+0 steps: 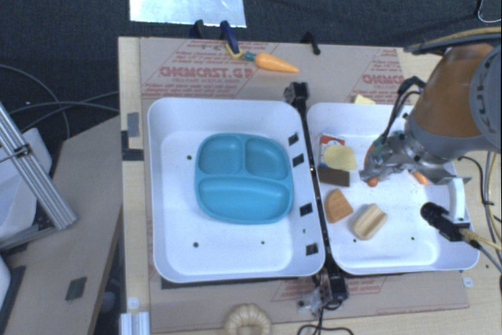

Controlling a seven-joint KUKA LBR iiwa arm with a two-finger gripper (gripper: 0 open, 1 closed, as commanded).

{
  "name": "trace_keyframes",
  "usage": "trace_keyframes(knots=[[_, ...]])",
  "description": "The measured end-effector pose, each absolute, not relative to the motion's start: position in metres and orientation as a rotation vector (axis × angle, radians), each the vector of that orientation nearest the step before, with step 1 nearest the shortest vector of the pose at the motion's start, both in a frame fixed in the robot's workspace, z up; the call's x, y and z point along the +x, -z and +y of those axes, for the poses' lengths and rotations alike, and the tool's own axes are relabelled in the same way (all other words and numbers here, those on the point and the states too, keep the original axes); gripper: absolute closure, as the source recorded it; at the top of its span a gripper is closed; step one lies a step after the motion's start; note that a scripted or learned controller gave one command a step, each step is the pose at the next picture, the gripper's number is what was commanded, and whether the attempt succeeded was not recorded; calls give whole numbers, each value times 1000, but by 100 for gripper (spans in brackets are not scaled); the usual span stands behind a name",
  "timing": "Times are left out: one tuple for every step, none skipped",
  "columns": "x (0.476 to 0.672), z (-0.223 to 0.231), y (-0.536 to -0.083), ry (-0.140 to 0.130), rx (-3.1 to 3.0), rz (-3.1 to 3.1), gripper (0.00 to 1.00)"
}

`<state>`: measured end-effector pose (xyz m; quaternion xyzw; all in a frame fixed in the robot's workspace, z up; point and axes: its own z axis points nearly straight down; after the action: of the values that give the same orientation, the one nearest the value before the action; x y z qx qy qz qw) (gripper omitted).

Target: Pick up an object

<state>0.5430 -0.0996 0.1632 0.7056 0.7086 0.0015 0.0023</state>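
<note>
The two-finger gripper (375, 169) is low in the right white bin (392, 259), near its centre; finger state cannot be determined. A small orange-red piece (373, 182) lies just beneath it. A tan bread-roll piece (367, 221) sits nearer the front edge. The blue divided plate (243, 176) occupies the left white bin (169, 192).

You can read "CHEMCAST" in red print on the brown board (205, 71) under the bins, at its upper left; the same red lettering repeats at the upper right and along the lower edge, too partial there to read
</note>
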Motion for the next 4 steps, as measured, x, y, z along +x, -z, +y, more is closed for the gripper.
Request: trace_keyframes(knots=[[538,-94,-222,-7,2212,2223,100],[538,-94,-224,-2,2216,2225,100],[567,-47,-235,-7,2209,2230,100],[596,3,-235,-7,2210,2231,100]])
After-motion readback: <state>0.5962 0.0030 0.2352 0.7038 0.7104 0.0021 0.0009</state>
